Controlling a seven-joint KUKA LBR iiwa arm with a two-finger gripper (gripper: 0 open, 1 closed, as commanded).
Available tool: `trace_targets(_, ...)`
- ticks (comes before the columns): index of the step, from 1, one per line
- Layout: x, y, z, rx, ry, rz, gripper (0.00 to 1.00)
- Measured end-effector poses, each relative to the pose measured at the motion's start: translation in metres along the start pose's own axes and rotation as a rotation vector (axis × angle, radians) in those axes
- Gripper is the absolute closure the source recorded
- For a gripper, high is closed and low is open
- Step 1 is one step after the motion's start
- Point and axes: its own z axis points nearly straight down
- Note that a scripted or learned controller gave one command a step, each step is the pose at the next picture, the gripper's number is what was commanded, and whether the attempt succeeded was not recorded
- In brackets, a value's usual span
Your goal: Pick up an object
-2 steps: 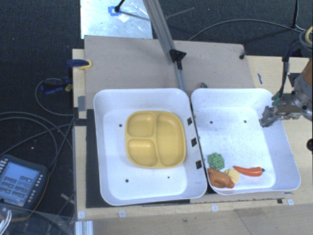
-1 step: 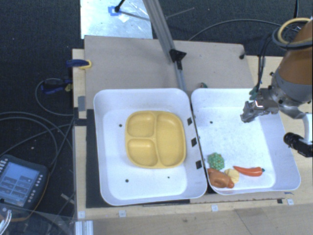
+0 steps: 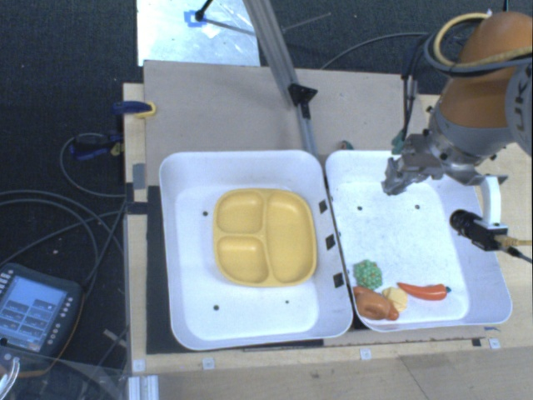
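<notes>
Across the pale brown worktop [image 3: 225,107] sit two shallow white bins side by side. The left white bin [image 3: 187,223] carries a yellow plastic plate with three compartments [image 3: 265,237], lying flat near its middle. The right white bin [image 3: 466,282] has its small things bunched at the near edge: a long red-orange toy chilli pepper [image 3: 423,291], a brown-orange lumpy toy food piece [image 3: 375,304] in the near left corner, a green toy broccoli floret [image 3: 367,272] just above it, and a small pale yellow piece [image 3: 396,299] touching the brown one.

Any of these would do for the pick, and the chilli looks the fairest target. It lies a little apart from the rest, it is slim, and it probably weighs next to nothing. Likely smooth hard plastic, so it could slip or roll; a pinch across its middle, with fingers either side of its narrow width, seems best. The plate is broad and flat, awkward for two fingers except at a rim.

Now the arm: the grey KUKA arm with the orange band [image 3: 491,65] reaches in from the right, wrist bent down over the far part of the right bin. Its dark end effector [image 3: 402,176] hangs there, well apart from the toys. Nothing shows between its fingers, but from this slant I cannot tell how far apart they stand.
</notes>
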Motion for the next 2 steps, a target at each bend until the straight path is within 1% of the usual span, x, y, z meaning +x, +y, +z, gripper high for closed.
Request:
trace_targets(1, 0.041, 0.029, -0.001, 0.0, 0.0, 0.001, 1.0)
trace_targets(2, 0.086, 0.055, 0.02, 0.002, 0.0, 0.001, 1.0)
